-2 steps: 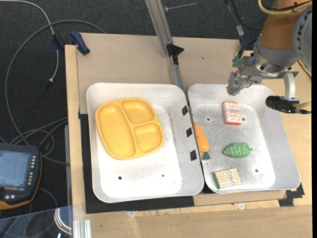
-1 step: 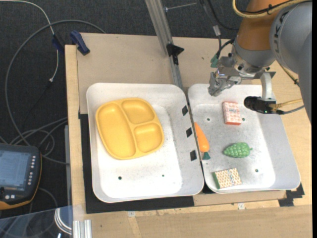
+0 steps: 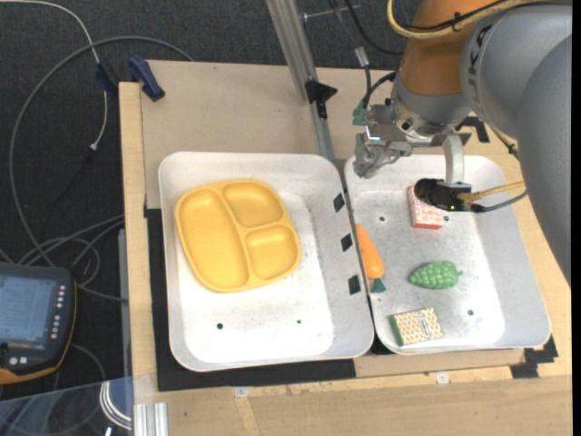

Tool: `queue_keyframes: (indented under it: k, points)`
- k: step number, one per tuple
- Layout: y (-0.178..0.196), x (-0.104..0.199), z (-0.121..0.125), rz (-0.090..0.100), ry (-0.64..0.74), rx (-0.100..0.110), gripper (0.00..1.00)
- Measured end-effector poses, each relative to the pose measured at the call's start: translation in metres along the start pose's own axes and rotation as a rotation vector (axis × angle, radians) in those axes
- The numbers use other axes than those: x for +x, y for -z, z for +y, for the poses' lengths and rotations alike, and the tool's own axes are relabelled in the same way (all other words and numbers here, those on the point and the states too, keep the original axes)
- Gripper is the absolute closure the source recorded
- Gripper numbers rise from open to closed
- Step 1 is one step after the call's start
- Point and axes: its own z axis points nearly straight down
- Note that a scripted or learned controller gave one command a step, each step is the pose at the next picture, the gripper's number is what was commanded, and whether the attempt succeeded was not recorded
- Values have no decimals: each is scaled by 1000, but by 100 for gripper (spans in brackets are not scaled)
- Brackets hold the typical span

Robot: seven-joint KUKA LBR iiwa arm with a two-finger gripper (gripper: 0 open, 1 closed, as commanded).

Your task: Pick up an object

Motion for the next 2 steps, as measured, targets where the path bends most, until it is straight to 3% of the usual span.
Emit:
queue_keyframes:
  k: [2]
  points:
    - [16,101,10,0,1,-5,100]
